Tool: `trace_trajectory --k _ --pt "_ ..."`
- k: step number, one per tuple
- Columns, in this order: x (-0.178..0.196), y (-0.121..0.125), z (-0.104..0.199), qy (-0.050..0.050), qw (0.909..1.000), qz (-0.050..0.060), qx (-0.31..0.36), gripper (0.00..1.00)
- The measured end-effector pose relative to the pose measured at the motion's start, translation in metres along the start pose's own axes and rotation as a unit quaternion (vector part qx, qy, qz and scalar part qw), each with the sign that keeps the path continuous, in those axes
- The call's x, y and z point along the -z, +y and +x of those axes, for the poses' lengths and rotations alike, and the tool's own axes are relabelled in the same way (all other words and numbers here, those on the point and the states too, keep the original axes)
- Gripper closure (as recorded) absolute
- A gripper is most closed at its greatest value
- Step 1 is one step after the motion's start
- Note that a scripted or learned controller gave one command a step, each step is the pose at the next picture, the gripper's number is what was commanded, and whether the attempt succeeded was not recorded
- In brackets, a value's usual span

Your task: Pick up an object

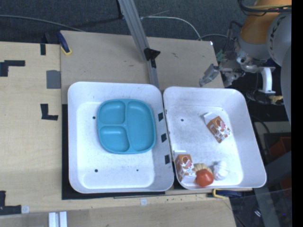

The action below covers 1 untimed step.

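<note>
Nothing here that I can actually read from up top. The small orange-and-white printed carton (218, 128) lying in my right-hand shallow white bin (246, 126) carries some kind of printed picture on its face, and so does the second orange-and-white carton (183, 166) down at that bin's near edge, but on both the print is too small and blurred for me to make out a single letter, brand or number. The black tape marks (46, 112) on the pale wooden bench (28, 141) are plain shapes, not characters.
</note>
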<state>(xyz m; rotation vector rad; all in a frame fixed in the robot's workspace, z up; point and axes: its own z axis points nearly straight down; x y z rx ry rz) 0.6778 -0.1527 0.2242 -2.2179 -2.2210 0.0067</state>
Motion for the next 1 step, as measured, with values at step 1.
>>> trace_trajectory --k 1 --pt "-0.0655 -0.0014 0.0025 0.001 1.0000 0.002 0.000 0.00"
